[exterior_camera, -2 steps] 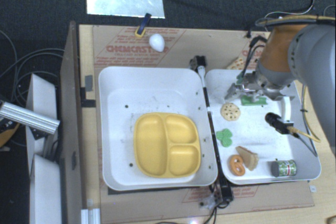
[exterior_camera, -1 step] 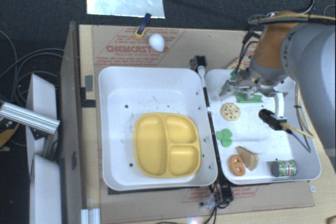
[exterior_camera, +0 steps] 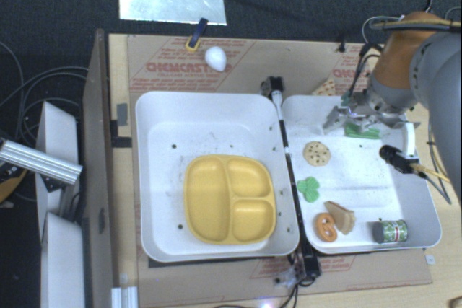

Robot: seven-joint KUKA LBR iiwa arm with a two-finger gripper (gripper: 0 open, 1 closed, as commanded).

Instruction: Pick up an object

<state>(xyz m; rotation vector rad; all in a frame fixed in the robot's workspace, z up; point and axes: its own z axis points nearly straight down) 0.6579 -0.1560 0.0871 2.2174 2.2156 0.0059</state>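
tool (exterior_camera: 351, 119): on the grey arm (exterior_camera: 426, 61) with orange band, entering from the right; poised over the far end of the right bin (exterior_camera: 422, 209). open or closed: cannot tell from this angle.

green flat piece (exterior_camera: 363, 131): on the bin floor just beside and below the tool; touching it or not, cannot tell.

cookie (exterior_camera: 316, 153): round, pale brown, dotted; lying flat in the same bin, near the tool, toward the left wall.

green leafy piece (exterior_camera: 309, 188): just nearer the camera than the cookie, close to the left wall.

pretzel (exterior_camera: 325, 228): orange-brown, at the near left corner of the right bin.

tan wedge (exterior_camera: 342, 217): touching the pretzel on its right side.

can (exterior_camera: 390, 231): green-labelled, lying on its side toward the near right corner, well apart from the tool.

left bin (exterior_camera: 155, 155): alongside the right one, rims meeting.

yellow divided plate (exterior_camera: 231, 198): three compartments, resting in the near half of the left bin.

white egg-shaped thing (exterior_camera: 215, 58): on the desk (exterior_camera: 289, 58) behind the left bin, outside both bins.
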